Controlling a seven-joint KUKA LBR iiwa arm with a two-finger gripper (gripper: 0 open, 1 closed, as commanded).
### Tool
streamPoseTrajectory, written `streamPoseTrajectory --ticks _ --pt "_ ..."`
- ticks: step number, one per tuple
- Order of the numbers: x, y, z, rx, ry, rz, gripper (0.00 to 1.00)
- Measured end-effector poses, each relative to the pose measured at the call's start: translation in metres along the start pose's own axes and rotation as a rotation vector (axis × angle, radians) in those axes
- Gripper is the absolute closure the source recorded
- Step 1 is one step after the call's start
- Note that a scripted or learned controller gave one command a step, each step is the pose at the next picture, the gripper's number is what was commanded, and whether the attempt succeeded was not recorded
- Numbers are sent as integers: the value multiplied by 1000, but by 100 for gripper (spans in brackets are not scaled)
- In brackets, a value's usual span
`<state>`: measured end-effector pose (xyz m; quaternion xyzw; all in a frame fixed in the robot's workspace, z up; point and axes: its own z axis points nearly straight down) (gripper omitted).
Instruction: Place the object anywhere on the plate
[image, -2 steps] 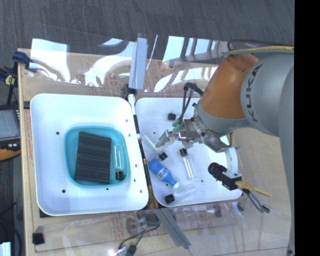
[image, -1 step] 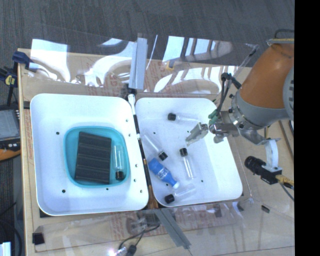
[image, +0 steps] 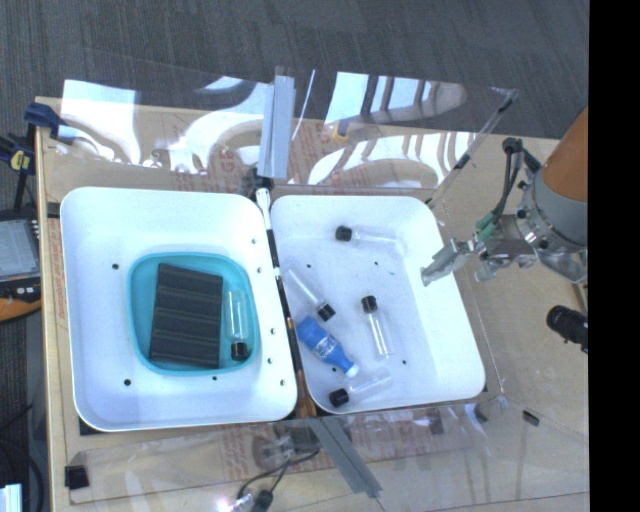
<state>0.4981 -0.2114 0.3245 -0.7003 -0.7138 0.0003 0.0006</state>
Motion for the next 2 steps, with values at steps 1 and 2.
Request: streamPoseTrajectory --ticks 1,2 --pt "2 -21 -114 -2 -1 28 0" --pt "2 -21 -117 -1 -1 106 0"
